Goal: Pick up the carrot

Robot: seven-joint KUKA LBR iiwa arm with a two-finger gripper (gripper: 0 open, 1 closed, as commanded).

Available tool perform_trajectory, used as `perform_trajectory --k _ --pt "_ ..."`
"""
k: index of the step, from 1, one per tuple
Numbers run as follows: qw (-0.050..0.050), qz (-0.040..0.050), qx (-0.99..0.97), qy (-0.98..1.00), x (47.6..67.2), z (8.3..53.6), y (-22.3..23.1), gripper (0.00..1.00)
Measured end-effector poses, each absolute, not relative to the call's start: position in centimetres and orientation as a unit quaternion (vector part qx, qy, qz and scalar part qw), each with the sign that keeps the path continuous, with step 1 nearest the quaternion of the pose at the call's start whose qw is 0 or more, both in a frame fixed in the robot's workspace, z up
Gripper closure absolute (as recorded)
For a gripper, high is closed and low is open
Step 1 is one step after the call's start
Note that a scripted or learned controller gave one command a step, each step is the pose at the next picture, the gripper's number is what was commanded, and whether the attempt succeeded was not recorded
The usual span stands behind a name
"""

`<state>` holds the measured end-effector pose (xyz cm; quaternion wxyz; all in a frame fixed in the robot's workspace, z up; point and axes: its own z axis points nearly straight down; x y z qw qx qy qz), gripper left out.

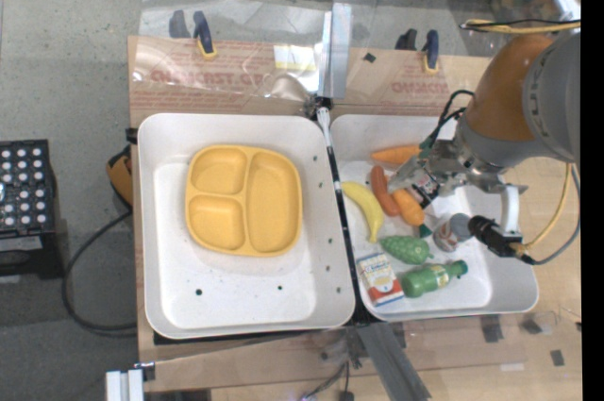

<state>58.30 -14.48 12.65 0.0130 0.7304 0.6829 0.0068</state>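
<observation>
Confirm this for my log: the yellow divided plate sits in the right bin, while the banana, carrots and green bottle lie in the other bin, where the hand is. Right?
Not quite. The camera view shows the yellow divided plate in the left bin, not the right. The banana, carrots and green bottle do lie in the other bin, where the hand is.

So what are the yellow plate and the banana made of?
The yellow plate looks like smooth moulded plastic: one even colour, rounded compartments, a soft sheen. The banana is probably plastic too, a toy: its skin is evenly yellow and unmarked, though I can't be sure.
</observation>
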Motion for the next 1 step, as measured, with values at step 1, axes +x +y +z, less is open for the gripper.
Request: perform_trajectory --k 1 --pt "0.001 -0.0007 0.654 0.757 52.31 9.22 -15.11 0.00"
